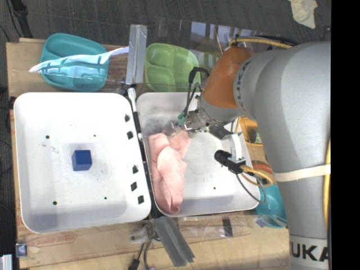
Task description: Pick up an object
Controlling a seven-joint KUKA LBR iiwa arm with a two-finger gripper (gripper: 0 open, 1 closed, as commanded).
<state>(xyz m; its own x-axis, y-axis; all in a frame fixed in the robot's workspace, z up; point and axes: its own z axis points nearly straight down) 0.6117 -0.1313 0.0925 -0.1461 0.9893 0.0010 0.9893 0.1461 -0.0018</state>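
A pink cloth (169, 170) lies crumpled along the left side of the right bin (225, 201). A small blue cube (82, 160) sits in the left bin (67, 117), left of its middle. The gripper (183, 124) is low in the right bin, at the cloth's upper end, under the orange-banded wrist (222, 83). The grey arm covers the bin's right side and much of the gripper.
A teal scoop-like container (73, 61) and a green tray (169, 66) rest behind the bins. A black cable plug (225, 159) hangs off the arm over the right bin. A grey divider strip runs between the bins.
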